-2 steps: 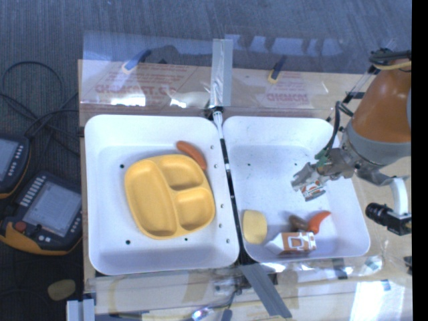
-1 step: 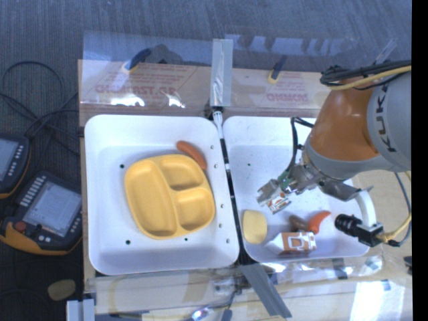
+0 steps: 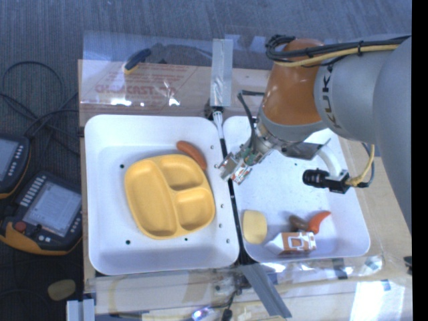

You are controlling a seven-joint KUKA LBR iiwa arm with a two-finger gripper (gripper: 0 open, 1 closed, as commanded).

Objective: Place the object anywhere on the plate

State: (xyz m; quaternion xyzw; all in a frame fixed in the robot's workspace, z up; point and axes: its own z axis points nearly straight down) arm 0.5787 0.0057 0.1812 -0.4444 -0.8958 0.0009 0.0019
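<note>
- The grey arm (image 3: 361,85) with its orange band reaches in from the right of the frame; its pincer (image 3: 235,168) hangs over the divide between the two white bins, just right of centre.
- Whether the pincer is released or clenched cannot be told from this slanted view, and nothing can be made out between its tips.
- The yellow divided plate (image 3: 170,196) lies in the left bin (image 3: 100,246), in the centre-left of the frame.
- An orange sausage-shaped object (image 3: 192,154) lies at the plate's upper right rim, touching or just beside it, left of the pincer.
- In the right bin (image 3: 348,243), along its lower wall, lie a pale yellow piece (image 3: 254,227), a small orange-and-white carton (image 3: 297,243) and a carrot-like orange piece (image 3: 317,220).
- A handheld control pendant (image 3: 40,209) sits at the left edge, off the counter.
</note>
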